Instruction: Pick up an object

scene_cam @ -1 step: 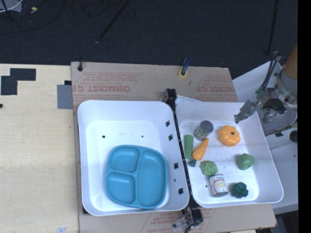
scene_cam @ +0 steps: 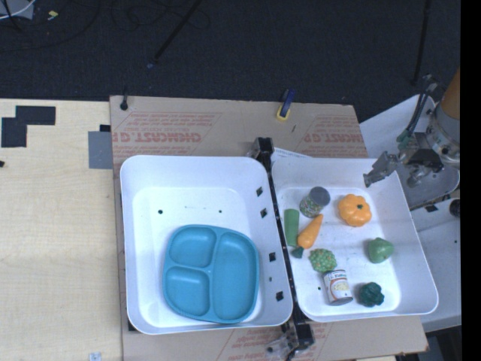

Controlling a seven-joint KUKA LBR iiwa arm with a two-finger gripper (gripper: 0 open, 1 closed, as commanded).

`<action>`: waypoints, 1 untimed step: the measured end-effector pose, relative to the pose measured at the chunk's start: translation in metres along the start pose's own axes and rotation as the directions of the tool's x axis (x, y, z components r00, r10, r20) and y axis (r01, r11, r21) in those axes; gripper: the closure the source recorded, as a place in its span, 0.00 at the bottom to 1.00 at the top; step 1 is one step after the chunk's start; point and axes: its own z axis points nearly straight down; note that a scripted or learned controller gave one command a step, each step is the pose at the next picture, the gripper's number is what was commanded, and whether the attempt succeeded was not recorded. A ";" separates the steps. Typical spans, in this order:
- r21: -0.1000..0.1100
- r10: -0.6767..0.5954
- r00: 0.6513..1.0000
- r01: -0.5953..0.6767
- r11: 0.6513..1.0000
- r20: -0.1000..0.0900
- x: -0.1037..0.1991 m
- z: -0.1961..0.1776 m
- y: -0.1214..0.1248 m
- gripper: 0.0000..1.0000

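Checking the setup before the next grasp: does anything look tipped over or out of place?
The small can lies on its side in the right bin, against the carrot. The labelled can stands upright. Nothing has spilled.

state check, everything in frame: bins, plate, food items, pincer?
pincer: over the right bin's top right edge, holding nothing visible
blue plate: flat in left bin
small can: on its side, right bin
grey can: tilted
carrot: lying flat, beside the cucumber
pumpkin: upright
green pepper: loose, apart from others
broccoli: next to small can
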 end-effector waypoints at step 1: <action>0.005 0.002 1.000 -0.002 1.000 -0.001 0.008 0.048 -0.004 0.00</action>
